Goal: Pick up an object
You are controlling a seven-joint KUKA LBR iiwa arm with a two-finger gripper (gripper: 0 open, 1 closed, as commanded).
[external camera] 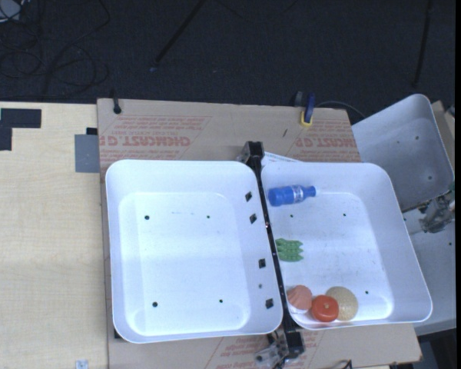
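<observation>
Two white bins sit side by side on a cardboard sheet (184, 133). The left bin (111, 244) shows bare floor.

Right bin (403, 237) contents:
- A blue bottle (291, 195) lies on its side at 11 o'clock.
- A small green piece (289, 250) lies at 9 o'clock, near the dividing wall.
- At 7 o'clock, a pink ball (299, 297), a red ball (324, 308) and a cream ball (343, 302) are clustered and touching.

Claw state: cannot tell.
</observation>
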